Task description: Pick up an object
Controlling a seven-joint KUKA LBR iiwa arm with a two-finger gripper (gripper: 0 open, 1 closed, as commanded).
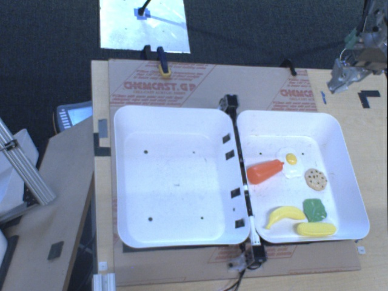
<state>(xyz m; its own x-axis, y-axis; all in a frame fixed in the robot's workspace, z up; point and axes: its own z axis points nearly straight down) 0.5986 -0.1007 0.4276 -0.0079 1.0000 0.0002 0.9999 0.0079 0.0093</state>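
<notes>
The right bin [330,126] holds several toy foods. An orange carrot [264,171] lies near the divider. Beside it sits a fried egg [291,161] and a round cookie [316,179]. Toward the front lie a yellow banana [285,215], a green pepper piece [314,208] and a yellow corn-like piece [316,228]. My gripper [345,77] hangs at the upper right, above the bench behind the right bin's far right corner, well apart from all the objects. Nothing shows between its fingers.
The left bin [173,174] sits beside the right one, joined by black clips along the divider [237,162]. A shiny metal plate [144,17] lies at the back. A yellow clamp [163,68] holds the cardboard's far edge. A metal rail [21,162] stands at left.
</notes>
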